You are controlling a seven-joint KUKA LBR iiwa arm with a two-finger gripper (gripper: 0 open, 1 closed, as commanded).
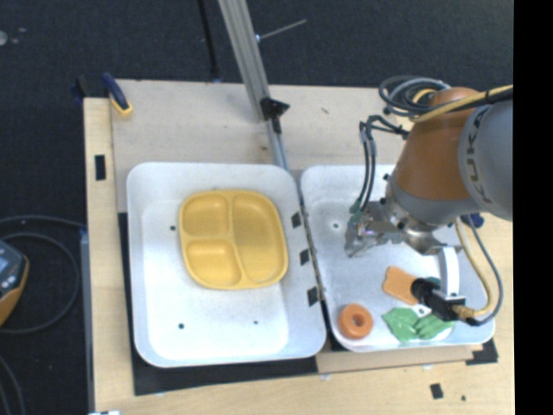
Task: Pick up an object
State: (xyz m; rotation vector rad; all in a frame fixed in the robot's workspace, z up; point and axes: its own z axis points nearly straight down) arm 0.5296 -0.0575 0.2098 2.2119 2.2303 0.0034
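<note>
A yellow divided plate [233,238] lies in the left bin [155,335]. In the right bin [333,193], the gripper [359,236] hangs above an orange ring [355,321], green piece [413,325] and orange block [399,284] near the front.

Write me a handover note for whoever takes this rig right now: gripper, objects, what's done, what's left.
Gripper: low in the right bin, near its left wall; nothing visibly held.
Objects: orange ring, green piece and orange block lie at the right bin's near end. A yellow tray sits in the left bin.
Done: nothing lifted.
Left: grasp one object and raise it; the ring looks closest to the gripper.
</note>
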